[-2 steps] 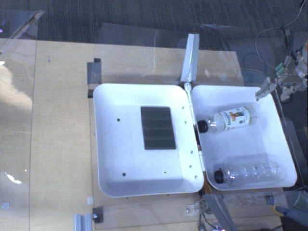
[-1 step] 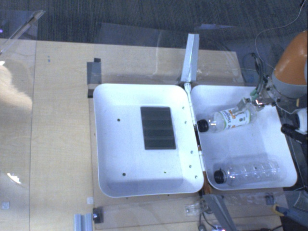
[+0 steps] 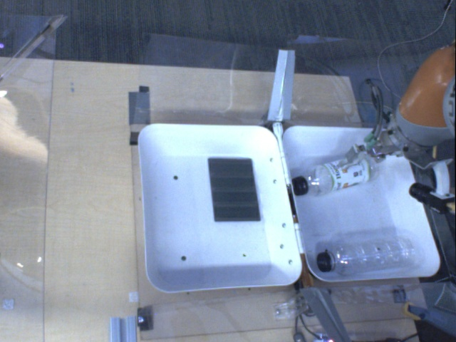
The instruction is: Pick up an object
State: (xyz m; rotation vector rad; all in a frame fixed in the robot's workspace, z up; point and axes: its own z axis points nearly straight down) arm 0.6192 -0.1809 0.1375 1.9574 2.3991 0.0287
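Clearly both candidates lie in the right bin (image 3: pixel 427 223): a small labelled bottle (image 3: pixel 335 177) on its side, and nearer the front rim a clear plastic bottle (image 3: pixel 367 257). Both look light, smooth, apt to roll; mid-body seems the best hold. Tool (image 3: pixel 377 140) sits just beyond the small bottle's base; I cannot tell its state.

I see two white bins (image 3: pixel 153 191) on a pale tan wooden bench (image 3: pixel 85 212). A dark grey ribbed block (image 3: pixel 234 189) lies in the left bin. The clear bottle (image 3: pixel 336 176) wears a black cap and white label (some green print); another clear bottle (image 3: pixel 367 255) is black-capped. The arm (image 3: pixel 427 102) is orange and grey.
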